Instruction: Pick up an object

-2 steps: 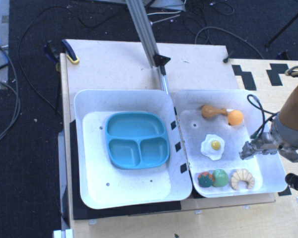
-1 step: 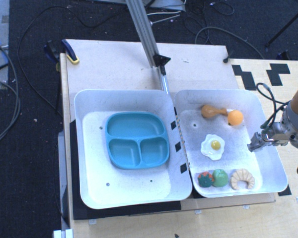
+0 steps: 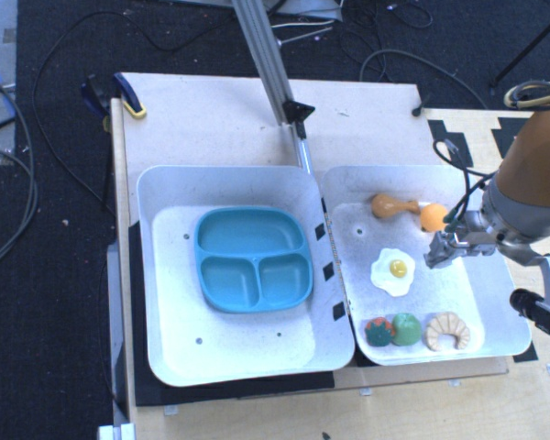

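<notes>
The right bin (image 3: 359, 236) holds several toy foods. A brown drumstick (image 3: 392, 206) lies at its far side, with an orange ball (image 3: 433, 216) just right of it. A fried egg (image 3: 393, 272) sits in the middle. Along the near edge are a green and red vegetable piece (image 3: 391, 330) and a croissant (image 3: 448, 331). My gripper (image 3: 439, 249) hangs over the right bin, just right of the egg and just below the orange ball. Nothing shows in its grasp.
The left bin (image 3: 165, 218) bears a blue divided plate (image 3: 254, 257). A grey metal pole (image 3: 266, 49) slants down from the top to the bins' far edge. The grey arm (image 3: 522, 200) with its orange band reaches in from the right. Cables lie on the floor around the bench.
</notes>
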`<action>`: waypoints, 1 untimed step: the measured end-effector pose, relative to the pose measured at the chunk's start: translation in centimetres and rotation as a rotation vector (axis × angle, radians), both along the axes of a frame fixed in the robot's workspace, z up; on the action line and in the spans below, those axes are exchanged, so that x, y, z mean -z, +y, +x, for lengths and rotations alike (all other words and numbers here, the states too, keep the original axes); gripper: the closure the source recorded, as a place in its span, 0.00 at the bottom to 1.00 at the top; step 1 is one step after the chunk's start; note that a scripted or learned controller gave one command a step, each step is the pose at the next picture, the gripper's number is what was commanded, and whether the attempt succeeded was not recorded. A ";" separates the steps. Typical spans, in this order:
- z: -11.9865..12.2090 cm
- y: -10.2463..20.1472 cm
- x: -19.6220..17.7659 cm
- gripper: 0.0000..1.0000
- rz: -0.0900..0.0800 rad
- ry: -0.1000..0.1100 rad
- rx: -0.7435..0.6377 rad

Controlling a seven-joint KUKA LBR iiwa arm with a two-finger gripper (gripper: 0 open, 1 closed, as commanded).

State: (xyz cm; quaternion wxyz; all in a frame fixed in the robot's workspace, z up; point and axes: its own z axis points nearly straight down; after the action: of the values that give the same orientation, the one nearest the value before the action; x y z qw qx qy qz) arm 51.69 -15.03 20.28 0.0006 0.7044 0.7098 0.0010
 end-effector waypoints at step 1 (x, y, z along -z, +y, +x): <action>2.4 5.9 -0.1 1.00 0.000 0.000 0.000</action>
State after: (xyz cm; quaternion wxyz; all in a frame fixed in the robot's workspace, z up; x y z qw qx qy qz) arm 54.09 -9.16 20.36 0.0006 0.7043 0.7099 0.0009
